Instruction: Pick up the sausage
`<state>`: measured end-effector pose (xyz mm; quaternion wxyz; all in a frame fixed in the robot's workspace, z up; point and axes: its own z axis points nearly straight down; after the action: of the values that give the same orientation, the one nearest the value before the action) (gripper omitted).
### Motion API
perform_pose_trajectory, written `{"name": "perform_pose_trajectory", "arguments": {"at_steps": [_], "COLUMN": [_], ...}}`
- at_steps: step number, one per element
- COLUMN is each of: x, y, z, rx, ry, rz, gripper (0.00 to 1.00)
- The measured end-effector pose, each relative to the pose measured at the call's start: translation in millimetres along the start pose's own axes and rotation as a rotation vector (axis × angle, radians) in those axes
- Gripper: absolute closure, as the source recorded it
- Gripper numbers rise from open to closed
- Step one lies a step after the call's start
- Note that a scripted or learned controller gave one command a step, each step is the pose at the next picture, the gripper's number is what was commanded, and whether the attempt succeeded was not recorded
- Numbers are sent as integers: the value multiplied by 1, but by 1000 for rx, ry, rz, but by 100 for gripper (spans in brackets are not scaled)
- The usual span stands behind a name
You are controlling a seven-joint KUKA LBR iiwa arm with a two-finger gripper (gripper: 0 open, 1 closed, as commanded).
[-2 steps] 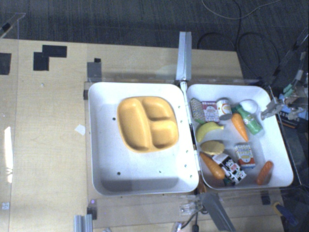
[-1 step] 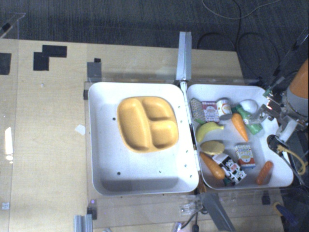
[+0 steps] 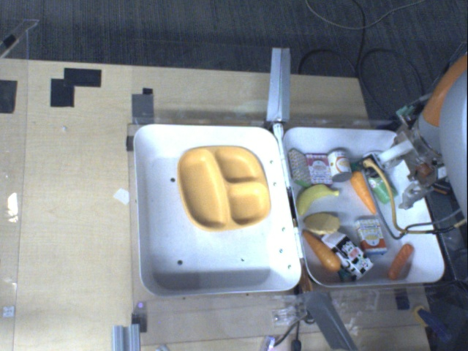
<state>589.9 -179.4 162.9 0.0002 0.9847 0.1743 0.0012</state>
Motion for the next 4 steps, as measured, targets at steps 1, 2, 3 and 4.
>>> {"name": "perform_pose_trajectory", "arguments": {"at_steps": [1, 2, 3, 4], "x": [-88, -63, -55, 17], "y": [-59, -80, -120, 7], "z": [27, 70, 74, -4], "rx": [2, -13, -7, 0], "ry": [-1, 15, 10, 2], "rz": [56, 150, 7, -19], "gripper": [0, 0, 0, 0]}}
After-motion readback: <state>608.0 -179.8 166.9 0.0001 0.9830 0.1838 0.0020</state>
